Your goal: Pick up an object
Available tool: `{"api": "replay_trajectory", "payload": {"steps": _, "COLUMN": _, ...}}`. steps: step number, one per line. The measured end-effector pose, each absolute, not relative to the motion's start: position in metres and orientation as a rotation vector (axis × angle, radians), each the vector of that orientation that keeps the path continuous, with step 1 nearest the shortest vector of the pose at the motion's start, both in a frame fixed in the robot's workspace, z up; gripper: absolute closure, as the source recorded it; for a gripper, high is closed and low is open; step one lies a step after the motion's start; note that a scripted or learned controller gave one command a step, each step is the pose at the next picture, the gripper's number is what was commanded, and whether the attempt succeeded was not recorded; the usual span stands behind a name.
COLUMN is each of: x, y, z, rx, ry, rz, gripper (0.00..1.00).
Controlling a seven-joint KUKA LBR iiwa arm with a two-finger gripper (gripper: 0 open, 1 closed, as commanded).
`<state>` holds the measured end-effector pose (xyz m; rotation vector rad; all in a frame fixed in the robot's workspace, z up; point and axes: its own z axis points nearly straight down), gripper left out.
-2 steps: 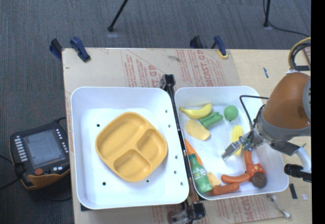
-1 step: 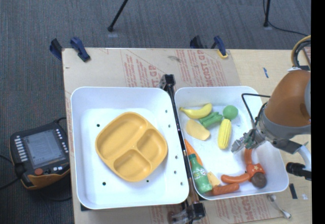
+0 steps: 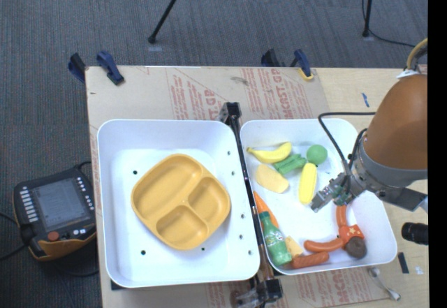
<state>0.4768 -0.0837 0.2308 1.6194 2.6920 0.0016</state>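
STEP: approach, nothing lifted | GRIPPER (image 3: 327,196): low in right bin (image 3: 383,244), jaw opening cannot be told, no hold seen | TARGETS: corn cob (image 3: 307,183) just beside, sausage (image 3: 341,217) near | NEXT: centre over one item, descend, close.

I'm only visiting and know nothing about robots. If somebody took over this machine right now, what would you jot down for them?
Gripper: low over the right bin, beside the yellow corn; nothing seen between its fingers, open or shut unclear.
Right bin holds toy food: banana, green ball, green bottle, sausages.
Left bin holds a yellow divided plate.
Done: arm is down among the food.
Left: grasp one item and lift it.
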Motion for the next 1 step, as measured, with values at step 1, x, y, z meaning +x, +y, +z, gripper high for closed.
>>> {"api": "replay_trajectory", "payload": {"steps": 1, "x": 0.4770, "y": -0.0761, "z": 0.3353, "rx": 1.296, "ry": 2.858, "rz": 0.002, "gripper": 1.00}}
